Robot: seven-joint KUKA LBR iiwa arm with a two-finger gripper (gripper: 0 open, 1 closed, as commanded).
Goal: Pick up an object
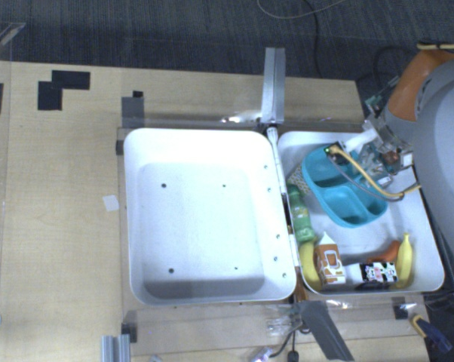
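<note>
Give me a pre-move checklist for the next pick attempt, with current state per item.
1. Objects available in right bin: ok; blue divided dish, green bottle, bananas and small boxes lie there.
2. Gripper over right bin: ok, above the dish's right edge.
3. Finger state: cannot tell, wrist and cabling hide it.
4. Anything already held: cannot tell.
5. Clear access to target: not ok; items crowd the bin's near and left walls.
6. Left bin ready as drop spot: ok.

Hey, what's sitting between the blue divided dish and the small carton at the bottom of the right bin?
In the camera view, only bare white bin floor separates the blue dish from the carton.
</note>
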